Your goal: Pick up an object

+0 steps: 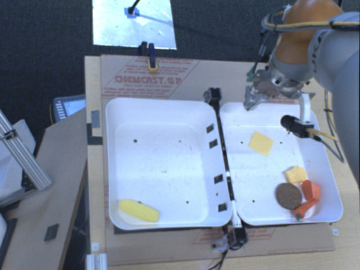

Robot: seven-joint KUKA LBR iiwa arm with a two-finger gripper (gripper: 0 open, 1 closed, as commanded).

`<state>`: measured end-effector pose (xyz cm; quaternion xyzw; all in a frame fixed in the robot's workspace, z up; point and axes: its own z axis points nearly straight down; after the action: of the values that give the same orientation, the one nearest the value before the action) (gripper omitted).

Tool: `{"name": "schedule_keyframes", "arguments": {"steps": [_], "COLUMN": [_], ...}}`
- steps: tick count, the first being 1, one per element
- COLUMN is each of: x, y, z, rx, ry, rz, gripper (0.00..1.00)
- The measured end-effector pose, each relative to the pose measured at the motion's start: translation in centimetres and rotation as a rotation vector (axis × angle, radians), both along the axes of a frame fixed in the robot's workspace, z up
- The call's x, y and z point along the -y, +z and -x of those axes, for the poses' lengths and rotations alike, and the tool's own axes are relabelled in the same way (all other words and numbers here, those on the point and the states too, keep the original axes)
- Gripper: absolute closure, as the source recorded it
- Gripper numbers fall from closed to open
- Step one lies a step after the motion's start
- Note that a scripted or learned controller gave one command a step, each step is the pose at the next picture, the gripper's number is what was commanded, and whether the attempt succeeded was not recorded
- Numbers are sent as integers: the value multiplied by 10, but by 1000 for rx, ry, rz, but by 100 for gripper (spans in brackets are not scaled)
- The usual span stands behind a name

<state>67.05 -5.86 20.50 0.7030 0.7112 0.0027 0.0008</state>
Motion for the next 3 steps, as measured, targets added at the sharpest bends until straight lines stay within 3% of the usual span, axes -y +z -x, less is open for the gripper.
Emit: {"name": "schedule_keyframes", "arguments": {"steps": [1, 2, 3], "x": [-58, -158, -238], "y": [56, 164, 156], "z": [1, 1, 56], "rx": [3, 9, -5], "ry": [-1, 3, 1], "rz": [0, -1, -1], "gripper": [100, 100, 100]}}
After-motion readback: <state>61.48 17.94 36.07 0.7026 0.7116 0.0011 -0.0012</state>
